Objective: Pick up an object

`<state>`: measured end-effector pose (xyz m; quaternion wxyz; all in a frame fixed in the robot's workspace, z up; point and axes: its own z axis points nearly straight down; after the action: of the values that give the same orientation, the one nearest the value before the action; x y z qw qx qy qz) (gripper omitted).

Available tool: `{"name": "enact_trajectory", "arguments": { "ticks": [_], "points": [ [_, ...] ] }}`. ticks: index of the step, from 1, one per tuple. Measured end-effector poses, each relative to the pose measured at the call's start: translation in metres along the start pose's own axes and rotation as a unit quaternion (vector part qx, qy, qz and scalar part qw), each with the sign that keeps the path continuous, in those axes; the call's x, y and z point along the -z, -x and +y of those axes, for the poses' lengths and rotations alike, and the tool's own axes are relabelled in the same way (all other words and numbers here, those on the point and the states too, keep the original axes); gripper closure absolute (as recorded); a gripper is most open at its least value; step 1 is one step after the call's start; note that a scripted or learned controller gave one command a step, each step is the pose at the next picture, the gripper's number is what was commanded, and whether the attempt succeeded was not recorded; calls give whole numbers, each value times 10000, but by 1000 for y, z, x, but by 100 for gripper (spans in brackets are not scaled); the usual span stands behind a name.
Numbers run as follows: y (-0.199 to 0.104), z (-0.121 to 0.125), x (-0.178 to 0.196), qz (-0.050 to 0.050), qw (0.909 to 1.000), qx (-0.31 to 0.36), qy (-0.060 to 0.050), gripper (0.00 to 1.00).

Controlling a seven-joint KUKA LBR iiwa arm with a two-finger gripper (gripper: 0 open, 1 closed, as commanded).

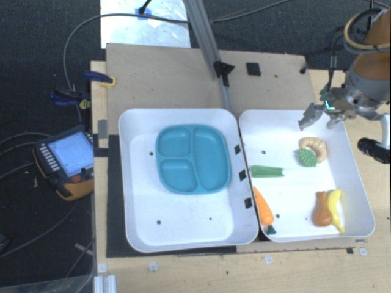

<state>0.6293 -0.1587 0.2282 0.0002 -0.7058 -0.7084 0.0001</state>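
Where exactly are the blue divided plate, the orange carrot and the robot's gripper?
Blue divided plastic plate (193, 159): camera view, central ridge.
Orange toy carrot (263, 206): camera view, mid-body.
Gripper (322, 118): camera view, between its fingertips.

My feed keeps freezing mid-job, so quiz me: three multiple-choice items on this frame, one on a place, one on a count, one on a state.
1. Where is the blue divided plate?
A. left bin
B. right bin
C. on the bare bench

2. How many compartments does the plate have?
A. two
B. three
C. five

3. How does the hand stand?
A. open, above the right bin's far edge
B. shut on the carrot
C. pressed on the plate

Answers:
1 A: it lies flat in the left bin.
2 B: ridges split it into three.
3 A: its fingers are spread with nothing between them.
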Motion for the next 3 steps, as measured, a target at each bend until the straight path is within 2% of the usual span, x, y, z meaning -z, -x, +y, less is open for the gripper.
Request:
{"name": "enact_trajectory", "arguments": {
  "ticks": [1,2,3],
  "points": [
    [0,1,1,-2,10000,2,12,0],
    [4,-3,-60,-1,10000,-12,-11,0],
    [3,-4,-101,-4,10000,-14,-2,0]
  ]
}}
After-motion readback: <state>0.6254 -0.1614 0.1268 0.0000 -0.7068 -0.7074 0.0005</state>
